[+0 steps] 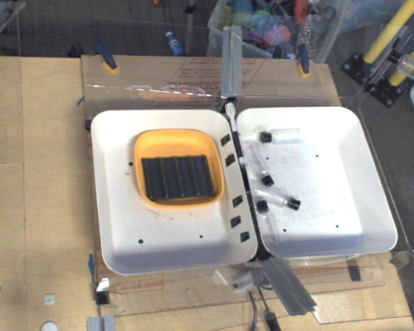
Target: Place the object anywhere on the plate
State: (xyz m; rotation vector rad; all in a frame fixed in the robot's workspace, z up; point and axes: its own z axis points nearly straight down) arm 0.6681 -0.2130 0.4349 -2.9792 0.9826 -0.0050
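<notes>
The black ribbed rectangular block [178,178] lies flat in the middle of the orange rounded-square plastic plate [176,138], touching its floor, with the rim clear all round. The plate sits in the left shallow white bin [117,192], the one farther from the side where the arm reaches in. In the right shallow white bin [331,185], three clear plastic tubes with black caps [276,201] lie near the divider. The state of the gripper cannot be told.
</notes>
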